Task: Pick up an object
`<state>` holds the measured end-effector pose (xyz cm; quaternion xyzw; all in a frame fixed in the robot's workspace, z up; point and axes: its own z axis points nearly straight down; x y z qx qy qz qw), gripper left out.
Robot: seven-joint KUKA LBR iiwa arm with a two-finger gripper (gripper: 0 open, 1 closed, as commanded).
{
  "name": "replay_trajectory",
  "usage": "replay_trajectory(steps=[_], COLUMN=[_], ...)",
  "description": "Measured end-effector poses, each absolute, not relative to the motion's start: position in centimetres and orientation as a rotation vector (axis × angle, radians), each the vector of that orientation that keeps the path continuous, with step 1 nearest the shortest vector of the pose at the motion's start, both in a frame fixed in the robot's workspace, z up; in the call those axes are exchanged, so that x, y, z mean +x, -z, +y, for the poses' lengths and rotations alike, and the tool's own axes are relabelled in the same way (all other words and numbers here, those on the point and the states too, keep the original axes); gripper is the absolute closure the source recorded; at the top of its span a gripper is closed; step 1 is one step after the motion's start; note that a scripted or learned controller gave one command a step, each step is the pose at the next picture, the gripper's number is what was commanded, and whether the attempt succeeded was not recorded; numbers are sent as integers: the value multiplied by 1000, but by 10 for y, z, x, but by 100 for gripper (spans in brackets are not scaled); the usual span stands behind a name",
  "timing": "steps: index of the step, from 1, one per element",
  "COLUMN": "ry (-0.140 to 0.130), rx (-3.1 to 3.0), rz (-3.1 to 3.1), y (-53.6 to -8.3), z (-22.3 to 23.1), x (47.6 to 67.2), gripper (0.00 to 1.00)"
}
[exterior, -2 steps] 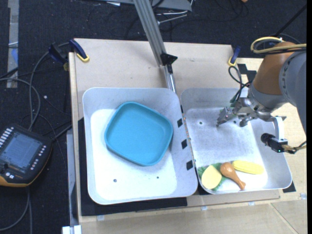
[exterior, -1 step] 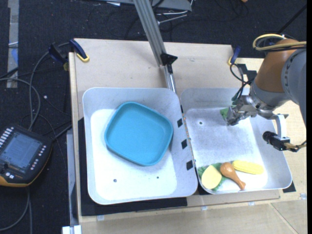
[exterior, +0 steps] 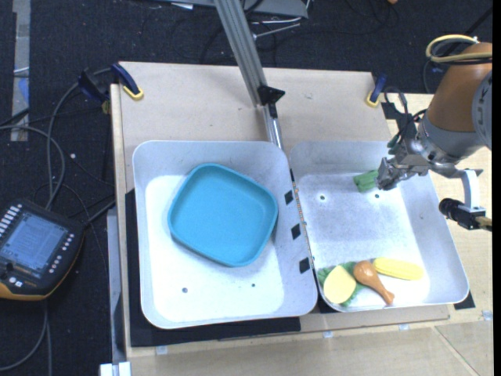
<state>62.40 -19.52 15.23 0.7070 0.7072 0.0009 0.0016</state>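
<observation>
Where the gripper [exterior: 386,177] meets the green object [exterior: 365,181] at right-centre, its grip state is unreadable; object looks light, soft; pinch its middle.

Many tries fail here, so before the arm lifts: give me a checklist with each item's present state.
1. Gripper down at the green object in the right bin: ok.
2. Green object seen between the fingers: cannot tell.
3. Green object apart from the bin's far wall: cannot tell.
4. Yellow and orange toys at the near edge, out of the way: ok.
5. Blue plate in the left bin, apart from the arm: ok.
</observation>
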Motion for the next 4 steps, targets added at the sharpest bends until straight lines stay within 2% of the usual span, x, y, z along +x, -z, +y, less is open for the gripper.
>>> replay_trajectory(steps=[2,4], ry=[-4,-2], rx=[2218,2216], rz=[2219,2227], y=[-266,-273], z=[-189,-86], x=[626,619], gripper=[100,100])
